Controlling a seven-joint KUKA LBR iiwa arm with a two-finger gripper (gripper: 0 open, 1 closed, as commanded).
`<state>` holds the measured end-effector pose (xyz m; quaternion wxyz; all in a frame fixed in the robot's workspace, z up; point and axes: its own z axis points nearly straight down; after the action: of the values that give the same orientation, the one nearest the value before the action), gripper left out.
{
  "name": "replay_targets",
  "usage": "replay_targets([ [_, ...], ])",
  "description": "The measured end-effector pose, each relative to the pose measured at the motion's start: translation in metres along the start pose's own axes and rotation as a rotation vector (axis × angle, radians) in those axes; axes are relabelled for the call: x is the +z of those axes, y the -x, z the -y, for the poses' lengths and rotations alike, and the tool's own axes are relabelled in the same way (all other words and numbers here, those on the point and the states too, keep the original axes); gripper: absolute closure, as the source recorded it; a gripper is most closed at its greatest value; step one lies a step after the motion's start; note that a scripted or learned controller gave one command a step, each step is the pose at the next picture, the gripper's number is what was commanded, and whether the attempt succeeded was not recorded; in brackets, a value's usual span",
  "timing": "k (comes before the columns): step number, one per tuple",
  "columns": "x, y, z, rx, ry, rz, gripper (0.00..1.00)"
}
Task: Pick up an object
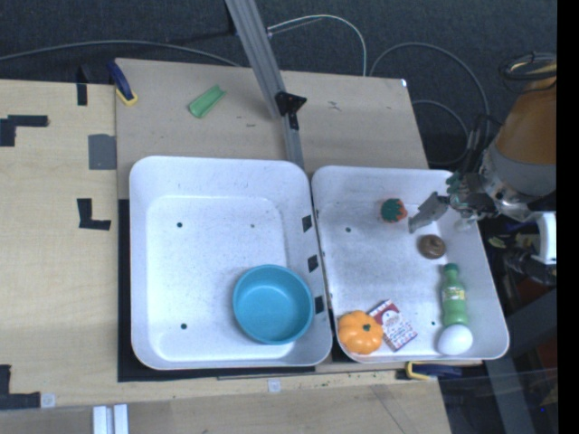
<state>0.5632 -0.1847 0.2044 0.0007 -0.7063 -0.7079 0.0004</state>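
My gripper (446,216) hangs over the far right side of the right bin (362,269), open, with nothing between its fingers. One grey finger (426,212) points toward a small green and red ball (393,210) just to its left. A brown round object (431,246) lies right below the gripper. Nearer the front of that bin are a green bottle (453,294), a white egg-like ball (454,339), an orange pumpkin (361,332) and a red and white packet (394,324).
A blue bowl (271,303) sits in the left bin (181,242) at its front right. A grey pole (262,52) slants down to the bins' far edge. A green block (205,101) lies on the bench behind the bins.
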Motion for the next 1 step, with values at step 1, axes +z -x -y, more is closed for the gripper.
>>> replay_targets([
  [1, 0.0, 0.0, 0.0, 0.0, 0.0, 0.0, 0.0],
])
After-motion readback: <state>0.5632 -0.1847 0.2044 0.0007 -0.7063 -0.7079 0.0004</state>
